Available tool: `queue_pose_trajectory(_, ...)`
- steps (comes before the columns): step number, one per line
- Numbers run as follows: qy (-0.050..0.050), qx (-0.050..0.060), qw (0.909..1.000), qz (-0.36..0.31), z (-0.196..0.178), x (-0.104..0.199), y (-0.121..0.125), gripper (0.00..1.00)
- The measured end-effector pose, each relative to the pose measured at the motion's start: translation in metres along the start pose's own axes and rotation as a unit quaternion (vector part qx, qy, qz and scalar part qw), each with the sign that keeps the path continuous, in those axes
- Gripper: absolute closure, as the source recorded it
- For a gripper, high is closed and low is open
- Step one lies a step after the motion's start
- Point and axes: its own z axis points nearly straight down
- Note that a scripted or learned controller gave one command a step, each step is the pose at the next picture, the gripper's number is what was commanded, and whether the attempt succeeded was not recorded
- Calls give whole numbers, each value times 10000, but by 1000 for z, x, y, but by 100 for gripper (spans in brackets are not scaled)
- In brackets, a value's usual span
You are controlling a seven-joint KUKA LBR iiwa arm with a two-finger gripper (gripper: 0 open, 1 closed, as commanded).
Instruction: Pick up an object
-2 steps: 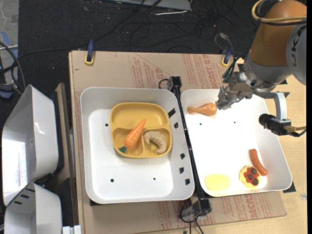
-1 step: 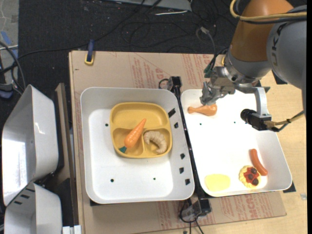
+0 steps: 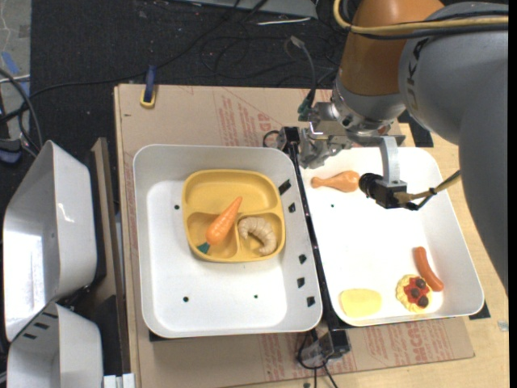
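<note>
My gripper (image 3: 317, 145) hangs over the far left corner of the right bin (image 3: 452, 217), close to the wall between the two bins. An orange chicken drumstick (image 3: 338, 182) lies just below and to the right of it, apart from it. In the left bin (image 3: 153, 217) sits a yellow divided plate (image 3: 202, 191) that holds an orange carrot (image 3: 224, 221) and a pale shrimp (image 3: 260, 234). Along the near side of the right bin lie a red sausage (image 3: 428, 267), a small round tart with red topping (image 3: 414, 292) and a flat yellow oval piece (image 3: 359, 301).
A black part on a grey strap (image 3: 386, 189) hangs from the wrist, right beside the drumstick. The arm's orange band (image 3: 388, 10) and grey body cover the top right. White containers (image 3: 44, 225) stand left of the bench.
</note>
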Motion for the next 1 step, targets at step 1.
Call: queue_pose_trajectory(1,-1,2,10000,6,6,49,10,100)
